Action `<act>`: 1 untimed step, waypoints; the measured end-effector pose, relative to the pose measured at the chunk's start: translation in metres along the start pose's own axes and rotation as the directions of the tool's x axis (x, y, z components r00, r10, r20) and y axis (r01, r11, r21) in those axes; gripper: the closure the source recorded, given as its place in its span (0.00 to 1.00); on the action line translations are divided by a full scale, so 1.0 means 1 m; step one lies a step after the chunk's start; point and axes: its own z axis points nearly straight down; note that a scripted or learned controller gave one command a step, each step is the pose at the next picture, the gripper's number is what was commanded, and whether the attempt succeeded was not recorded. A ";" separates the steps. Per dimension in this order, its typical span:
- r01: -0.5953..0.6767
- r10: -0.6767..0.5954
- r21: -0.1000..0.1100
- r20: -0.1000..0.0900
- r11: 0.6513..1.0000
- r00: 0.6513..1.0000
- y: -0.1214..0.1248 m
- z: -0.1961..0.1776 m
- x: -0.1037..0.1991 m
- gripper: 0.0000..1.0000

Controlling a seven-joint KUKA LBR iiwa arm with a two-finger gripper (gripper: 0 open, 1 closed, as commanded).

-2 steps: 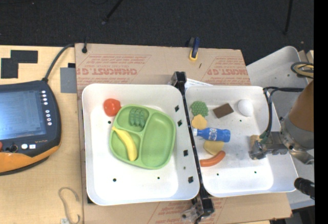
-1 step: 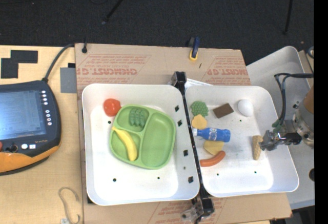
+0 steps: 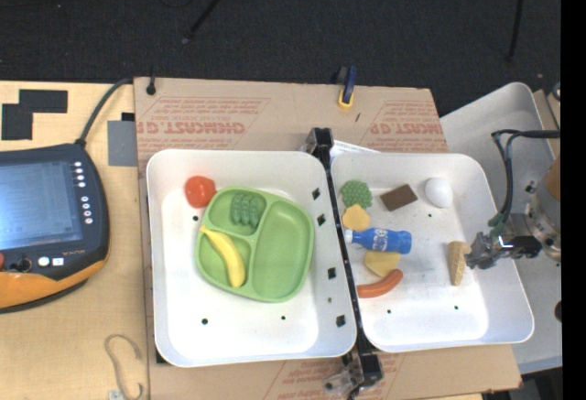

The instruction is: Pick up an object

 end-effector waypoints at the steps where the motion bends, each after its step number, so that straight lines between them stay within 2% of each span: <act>1: 0.004 -0.004 0.000 -0.001 1.000 1.000 0.018 -0.009 0.054 1.00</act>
